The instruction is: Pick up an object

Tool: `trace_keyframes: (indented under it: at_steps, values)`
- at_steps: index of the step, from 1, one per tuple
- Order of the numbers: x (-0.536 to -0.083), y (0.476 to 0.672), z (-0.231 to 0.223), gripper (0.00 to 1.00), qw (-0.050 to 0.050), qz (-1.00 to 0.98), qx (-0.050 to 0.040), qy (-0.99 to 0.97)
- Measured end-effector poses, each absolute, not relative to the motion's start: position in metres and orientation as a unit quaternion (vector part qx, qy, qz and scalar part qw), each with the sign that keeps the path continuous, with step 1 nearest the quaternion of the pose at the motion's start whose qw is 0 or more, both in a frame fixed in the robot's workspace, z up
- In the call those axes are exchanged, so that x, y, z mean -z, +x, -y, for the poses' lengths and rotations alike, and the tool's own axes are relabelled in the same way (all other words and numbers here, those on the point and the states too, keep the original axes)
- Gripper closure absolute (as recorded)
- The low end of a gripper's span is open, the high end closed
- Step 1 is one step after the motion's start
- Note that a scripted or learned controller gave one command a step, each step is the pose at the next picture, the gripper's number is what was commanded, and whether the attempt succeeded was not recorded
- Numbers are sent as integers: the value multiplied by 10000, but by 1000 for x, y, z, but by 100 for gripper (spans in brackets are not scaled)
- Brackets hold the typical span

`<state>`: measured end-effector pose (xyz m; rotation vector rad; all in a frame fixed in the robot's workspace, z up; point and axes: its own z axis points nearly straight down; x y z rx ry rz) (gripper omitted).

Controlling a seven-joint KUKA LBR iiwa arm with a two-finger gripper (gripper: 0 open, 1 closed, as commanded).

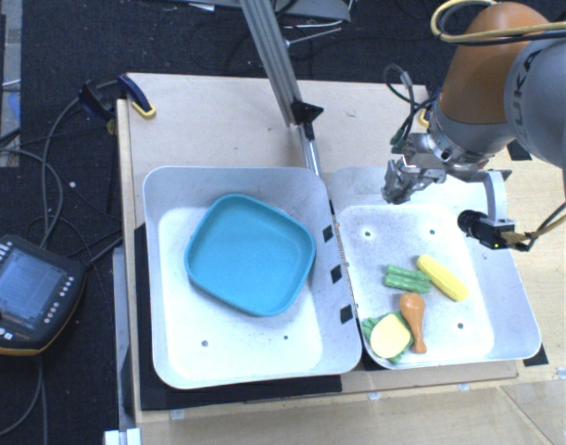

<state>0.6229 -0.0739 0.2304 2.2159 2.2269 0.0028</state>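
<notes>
in right bin, corn (443, 277) lying diagonally

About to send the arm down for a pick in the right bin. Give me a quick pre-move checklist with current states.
1. Gripper carrying nothing: ok, no item seen at it, it hangs over the right bin's far edge.
2. Gripper lined up over a target: not ok, the toys lie toward the near side.
3. Targets in view: ok, yellow corn, green bean, orange drumstick, round green-yellow piece.
4. Targets well separated: not ok, they cluster closely; the drumstick meets the round piece.
5. Left bin irrelevant: ok, it holds a blue plate.
6. Finger opening: cannot tell.
</notes>
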Motion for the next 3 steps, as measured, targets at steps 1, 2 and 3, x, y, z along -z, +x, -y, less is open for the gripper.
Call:
trace_keyframes:
  at_steps: [1, 2, 3]
  values:
    - [-222, 613, 26, 100, -7, -7086, -2, 7056]
    - [-215, 610, -27, 100, -7, -7088, -2, 7054]
    - [-213, 608, -82, 100, -6, -7090, -3, 7053]
